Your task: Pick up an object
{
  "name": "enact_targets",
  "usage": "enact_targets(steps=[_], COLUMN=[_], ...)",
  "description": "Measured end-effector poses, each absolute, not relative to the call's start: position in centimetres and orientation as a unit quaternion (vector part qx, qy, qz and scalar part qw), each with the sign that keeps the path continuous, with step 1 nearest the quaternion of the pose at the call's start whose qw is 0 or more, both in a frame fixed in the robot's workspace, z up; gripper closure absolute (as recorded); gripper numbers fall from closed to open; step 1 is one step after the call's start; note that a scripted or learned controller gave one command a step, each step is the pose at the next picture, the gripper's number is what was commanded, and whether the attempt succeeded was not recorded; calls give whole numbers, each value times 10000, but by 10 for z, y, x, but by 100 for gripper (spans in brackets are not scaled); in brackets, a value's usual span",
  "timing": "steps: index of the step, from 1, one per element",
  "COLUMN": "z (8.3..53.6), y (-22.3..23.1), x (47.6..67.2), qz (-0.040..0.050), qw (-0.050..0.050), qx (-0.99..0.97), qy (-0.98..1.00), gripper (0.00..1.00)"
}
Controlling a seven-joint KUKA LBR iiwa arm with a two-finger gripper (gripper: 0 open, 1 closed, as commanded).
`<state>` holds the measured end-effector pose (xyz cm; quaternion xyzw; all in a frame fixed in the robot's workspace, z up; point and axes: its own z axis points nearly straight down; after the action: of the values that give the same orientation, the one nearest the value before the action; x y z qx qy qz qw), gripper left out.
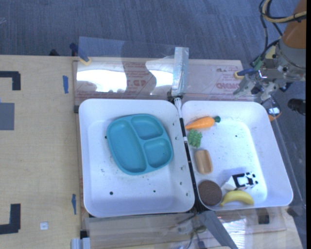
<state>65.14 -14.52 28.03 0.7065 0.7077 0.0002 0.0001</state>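
The right bin (278,151) holds an orange carrot (200,123) at the back left, with a green broccoli piece (195,139) just in front of it. A tan bread roll (203,161) lies below that, and a brown round cookie (210,192) sits at the front left. A yellow banana (238,197) lies along the front, and a small black-and-white toy (244,181) stands behind it. My gripper (258,86) hangs high beyond the bin's back right corner, apart from every object, with nothing seen in it.
The left bin (92,160) carries a blue divided plate (140,143). A clear plastic sheet with a grey post (180,73) stands behind both bins. Cables (274,14) hang by the arm at the top right. Tan bench surface (34,146) extends to the left.
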Motion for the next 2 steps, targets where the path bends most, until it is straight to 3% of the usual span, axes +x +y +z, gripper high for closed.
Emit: enact_targets(steps=[1, 2], z=[119, 101], y=[-120, -99], x=[668, 674], qz=[8, 65], qw=[14, 91], qx=[6863, 6742], qy=[7274, 7384], gripper=[0, 0])
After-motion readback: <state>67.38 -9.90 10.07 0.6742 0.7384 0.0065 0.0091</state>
